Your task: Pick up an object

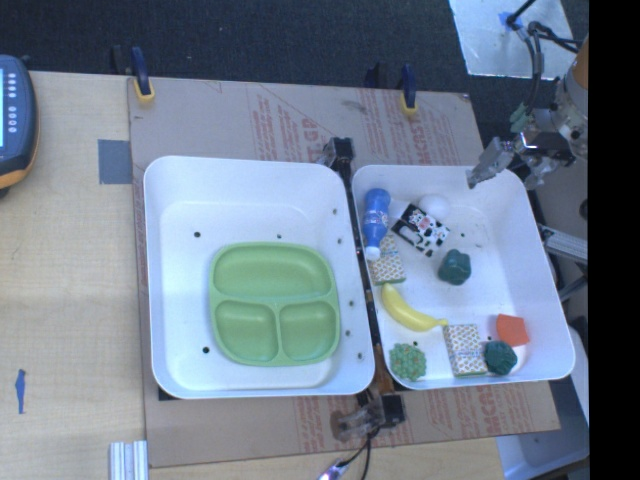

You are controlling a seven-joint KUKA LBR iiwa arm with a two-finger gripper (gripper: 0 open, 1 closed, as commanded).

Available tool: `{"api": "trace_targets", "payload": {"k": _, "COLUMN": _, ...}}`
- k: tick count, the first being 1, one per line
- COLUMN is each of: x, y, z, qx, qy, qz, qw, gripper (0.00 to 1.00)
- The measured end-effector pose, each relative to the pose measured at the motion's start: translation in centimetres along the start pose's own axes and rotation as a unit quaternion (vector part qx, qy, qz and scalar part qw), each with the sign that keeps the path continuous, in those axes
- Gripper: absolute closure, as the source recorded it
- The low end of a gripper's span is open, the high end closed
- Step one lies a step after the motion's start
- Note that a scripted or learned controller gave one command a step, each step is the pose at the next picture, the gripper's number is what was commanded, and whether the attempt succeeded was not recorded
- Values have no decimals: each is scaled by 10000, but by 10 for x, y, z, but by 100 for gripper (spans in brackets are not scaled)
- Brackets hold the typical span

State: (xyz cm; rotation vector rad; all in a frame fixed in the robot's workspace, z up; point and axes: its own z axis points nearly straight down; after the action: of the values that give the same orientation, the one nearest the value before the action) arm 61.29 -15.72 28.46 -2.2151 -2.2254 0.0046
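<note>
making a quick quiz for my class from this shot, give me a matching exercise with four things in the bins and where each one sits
Things:
1. green divided plate
2. blue bottle
3. banana
4. orange block

Places:
A. right bin, near its right wall, just above a dark green lump
B. left bin, alone near its middle
C. right bin, against its left wall toward the far end
D. right bin, left of middle, between a patterned square above and a green bumpy ball below

Pairs: 1-B, 2-C, 3-D, 4-A
</note>
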Motion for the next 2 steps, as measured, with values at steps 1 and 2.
{"api": "trace_targets", "payload": {"k": 1, "x": 42, "y": 11, "z": 149, "qx": 4, "qy": 5, "qz": -19, "qw": 10000, "gripper": 0}}
{"api": "trace_targets", "payload": {"k": 2, "x": 0, "y": -8, "z": 193, "qx": 7, "qy": 12, "qz": 11, "qw": 10000, "gripper": 0}}
